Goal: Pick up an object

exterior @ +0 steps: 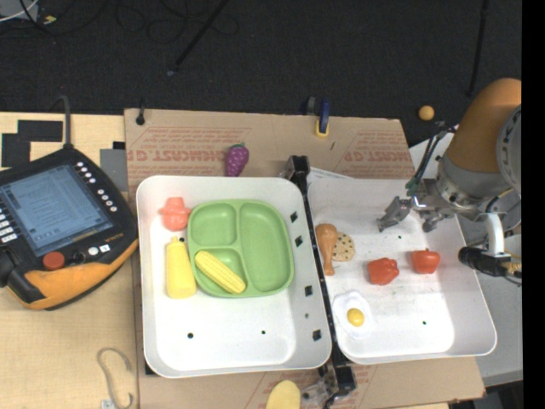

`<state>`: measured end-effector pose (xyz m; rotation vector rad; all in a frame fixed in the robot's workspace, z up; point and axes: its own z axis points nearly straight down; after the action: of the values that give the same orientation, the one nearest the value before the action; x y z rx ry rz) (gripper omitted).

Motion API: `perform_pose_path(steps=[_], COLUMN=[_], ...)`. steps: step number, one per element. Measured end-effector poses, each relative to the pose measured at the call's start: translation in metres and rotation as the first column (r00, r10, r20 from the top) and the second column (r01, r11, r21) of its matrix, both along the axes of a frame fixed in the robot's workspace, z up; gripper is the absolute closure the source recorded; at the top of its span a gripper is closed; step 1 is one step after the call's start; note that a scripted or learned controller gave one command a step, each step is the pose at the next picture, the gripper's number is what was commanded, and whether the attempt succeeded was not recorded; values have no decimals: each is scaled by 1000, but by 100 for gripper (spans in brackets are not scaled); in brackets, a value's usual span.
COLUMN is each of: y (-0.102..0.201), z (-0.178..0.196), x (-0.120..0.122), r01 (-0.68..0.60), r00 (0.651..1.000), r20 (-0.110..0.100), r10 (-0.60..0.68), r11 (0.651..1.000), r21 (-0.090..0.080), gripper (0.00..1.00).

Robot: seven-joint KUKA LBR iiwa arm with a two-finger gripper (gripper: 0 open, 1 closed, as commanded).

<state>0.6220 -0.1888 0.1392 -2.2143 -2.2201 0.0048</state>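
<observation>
My gripper [410,216] hangs over the upper part of the right bin [464,331], its grey fingers spread open with nothing between them. Below it lie two red toy vegetables, one [383,270] toward the bin's middle and one [426,262] further right. An orange drumstick [324,244] and a speckled cookie [344,247] lie at the bin's left side. A fried egg [353,316] rests near the front.
The left bin [221,348] holds a green divided plate [264,241] with a corn cob [220,272], a yellow bottle [179,269] and a pink toy [174,214]. Purple grapes [236,158] lie behind it. A teach pendant [60,220] sits far left.
</observation>
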Motion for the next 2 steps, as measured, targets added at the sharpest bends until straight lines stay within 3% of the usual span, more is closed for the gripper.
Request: perform_pose_path(steps=[1,2], y=[4,3], z=[-54,-40], x=[0,1], r01=[-2,-3], r00=[1000,1000], r20=[0,5], r10=[2,3], r11=[1000,1000], r21=[0,-1], gripper=[0,100])
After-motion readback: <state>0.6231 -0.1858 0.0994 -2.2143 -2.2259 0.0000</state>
